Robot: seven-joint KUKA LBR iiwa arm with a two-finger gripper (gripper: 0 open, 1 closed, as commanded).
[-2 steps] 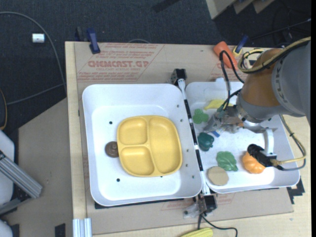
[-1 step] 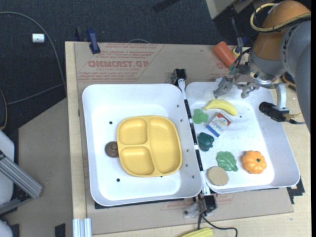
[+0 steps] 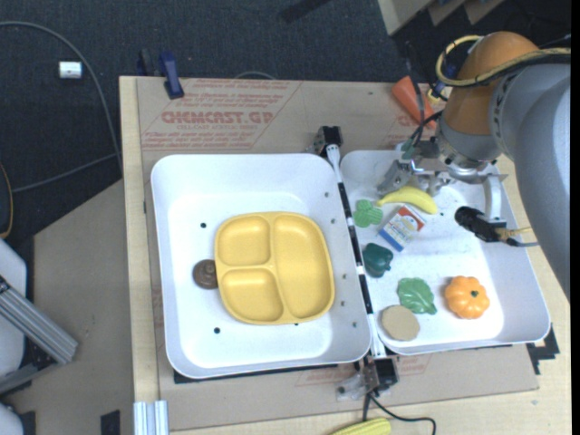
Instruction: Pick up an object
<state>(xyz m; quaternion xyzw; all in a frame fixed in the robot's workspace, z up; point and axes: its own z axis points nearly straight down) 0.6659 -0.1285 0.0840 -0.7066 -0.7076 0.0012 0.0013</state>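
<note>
- The cardboard sheet (image 3: pixel 227 107) on the surface, beyond the far edge of the left bin (image 3: pixel 172 243), bears red print; the large line reads roughly "CHEMCAST GP", its last letters unclear
- Smaller red lines above and below that word are too fine to read
- More red print runs along the sheet's near edge and at its far right corner, also unreadable
- The small blue, white and red packet (image 3: pixel 401 228) in the right bin (image 3: pixel 517 311) has markings, too blurred to make out
</note>
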